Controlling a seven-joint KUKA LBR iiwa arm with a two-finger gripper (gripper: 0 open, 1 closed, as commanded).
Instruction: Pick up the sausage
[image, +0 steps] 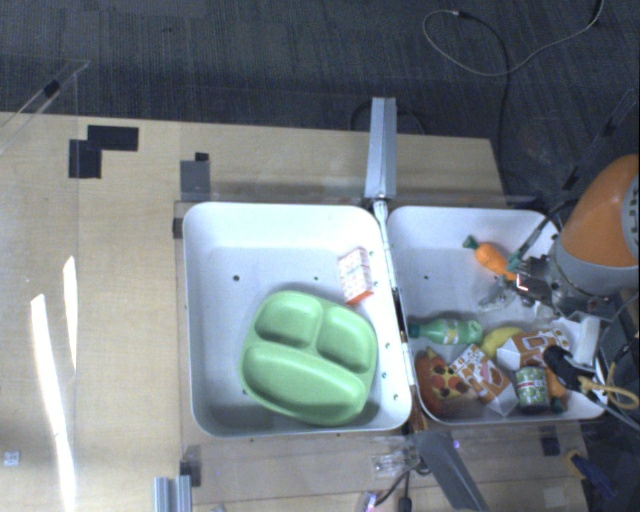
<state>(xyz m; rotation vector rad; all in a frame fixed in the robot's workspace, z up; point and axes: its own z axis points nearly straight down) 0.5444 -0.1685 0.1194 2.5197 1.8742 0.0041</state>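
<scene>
Sausage could not be picked out for certain among the clutter at the near end of the right bin (430, 262). The gripper (512, 285) hung just beside the carrot (490, 258); whether it was wide or narrow could not be told. My judgement was that it should find the sausage first, then descend squarely over it.

A pale green divided plate (310, 358), an orange carrot (491, 258), a yellow banana (502, 339), white bins (215, 300).

Divided plate (310, 358) in left bin (215, 300); packet (354, 274) behind it, perhaps leaning on wall
</scene>
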